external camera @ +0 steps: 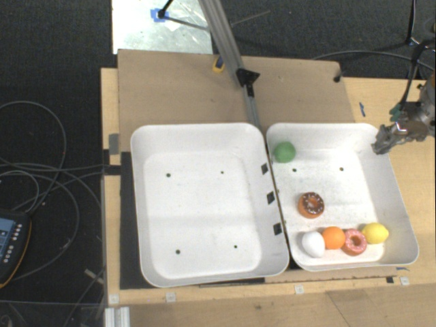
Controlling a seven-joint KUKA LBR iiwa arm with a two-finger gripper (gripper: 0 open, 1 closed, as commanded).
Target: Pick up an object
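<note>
- The gripper (385, 140) sits at the right edge of the frame, just above the middle, over the upper right rim of the right bin (392, 182). It is small and dim here, so I cannot tell how it is set, and nothing shows in its grasp.
- Nearest of the objects inside that bin is a green ball (284, 152), in the upper left corner, well apart from the gripper.
- Below it, near the middle of the bin, lies a brown doughnut (310, 205) with pale sprinkles.
- Along the bin's lower wall four things lie in a row, close together: a white egg-shaped piece (313, 244) at the left, an orange ball (333, 238) beside it, a pink doughnut (354, 242) next, and a yellow lemon-like piece (375, 234) at the right end.
- The left bin (197, 203) takes the middle of the frame, joined to the right bin by dark clips (270, 197) along their shared edge.
- Both bins rest on a tan bench (225, 80).
- A grey pole (225, 29) slants down from the top centre toward the bins.
- Cables (41, 182) loop over the dark floor at the left.
</note>
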